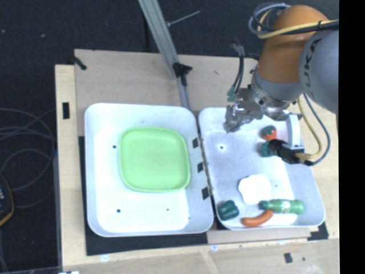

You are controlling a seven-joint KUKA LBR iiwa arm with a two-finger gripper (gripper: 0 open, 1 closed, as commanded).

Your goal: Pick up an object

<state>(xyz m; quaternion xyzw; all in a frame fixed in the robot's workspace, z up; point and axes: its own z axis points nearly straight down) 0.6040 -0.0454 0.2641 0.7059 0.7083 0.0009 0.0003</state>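
Lying nearest in the right white bin are an orange sausage-shaped toy, a green bottle and a white lump. Farther back, the gripper hovers over the bin's far corner, its jaws' state impossible to tell. A flat light-green square plate sits in the left white bin.

Arm is cut off at the top-right edge. Gripper too blurred to read finger state. Orange and green bits by the wrist are partly hidden, unidentifiable.
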